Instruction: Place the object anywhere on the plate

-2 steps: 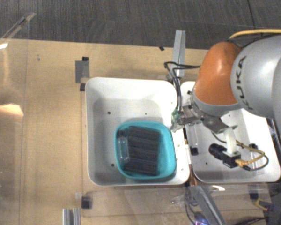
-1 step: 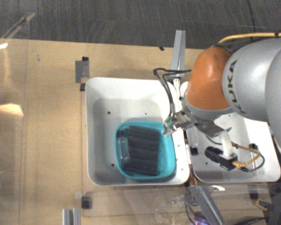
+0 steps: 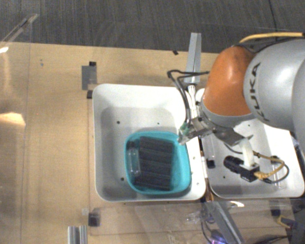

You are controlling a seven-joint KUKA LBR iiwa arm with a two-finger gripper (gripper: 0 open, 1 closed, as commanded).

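One black ribbed object is seen on the teal plate just left of the gripper, whose opening cannot be told, so placement is judged done and withdrawal needed.

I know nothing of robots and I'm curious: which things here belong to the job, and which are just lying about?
Job: teal plate; black ridged block lying on it; gripper by the plate's rim.

Just there: white bin holding the plate; second white bin beside it; wooden bench.
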